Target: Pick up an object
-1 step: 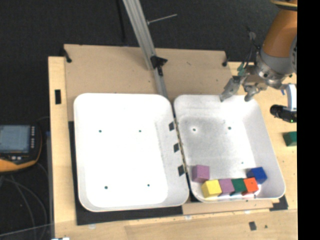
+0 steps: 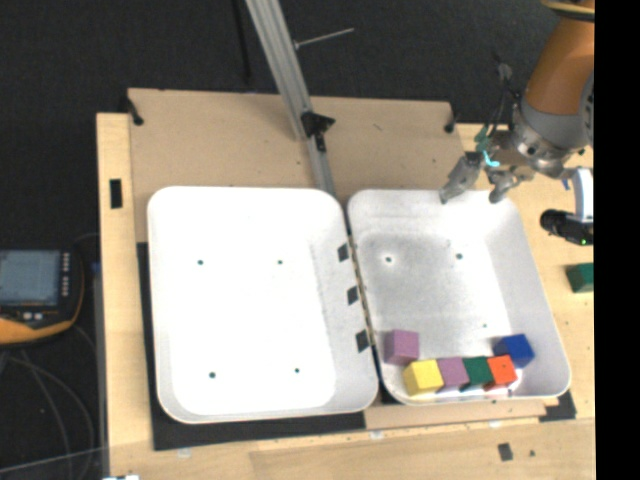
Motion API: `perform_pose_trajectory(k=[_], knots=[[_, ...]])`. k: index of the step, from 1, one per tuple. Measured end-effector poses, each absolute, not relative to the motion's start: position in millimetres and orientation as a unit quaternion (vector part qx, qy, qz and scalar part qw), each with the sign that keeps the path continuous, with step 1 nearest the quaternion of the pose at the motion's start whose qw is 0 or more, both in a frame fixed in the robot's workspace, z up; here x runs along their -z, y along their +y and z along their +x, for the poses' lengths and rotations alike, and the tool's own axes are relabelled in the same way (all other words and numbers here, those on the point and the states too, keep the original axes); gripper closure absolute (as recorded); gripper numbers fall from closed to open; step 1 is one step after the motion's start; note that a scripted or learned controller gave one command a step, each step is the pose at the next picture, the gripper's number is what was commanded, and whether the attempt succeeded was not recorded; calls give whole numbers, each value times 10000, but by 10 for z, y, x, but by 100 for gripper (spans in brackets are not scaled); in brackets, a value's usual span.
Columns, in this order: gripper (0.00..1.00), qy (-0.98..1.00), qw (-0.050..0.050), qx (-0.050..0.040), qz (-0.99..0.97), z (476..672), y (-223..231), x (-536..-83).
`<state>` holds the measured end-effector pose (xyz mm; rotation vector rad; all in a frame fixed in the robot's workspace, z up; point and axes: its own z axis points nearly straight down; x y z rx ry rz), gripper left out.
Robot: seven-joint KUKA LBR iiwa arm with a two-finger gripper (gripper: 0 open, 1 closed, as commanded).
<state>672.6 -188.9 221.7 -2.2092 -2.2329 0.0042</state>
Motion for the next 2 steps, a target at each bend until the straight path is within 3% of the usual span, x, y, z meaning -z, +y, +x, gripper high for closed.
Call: perform_pose_trajectory(k=[1,2], knots=[[100,-7128,-20,-14,-7013,6734,-1897,-2337],[100,-7087,28,-20,-7055,6473,-1468,-1001]])
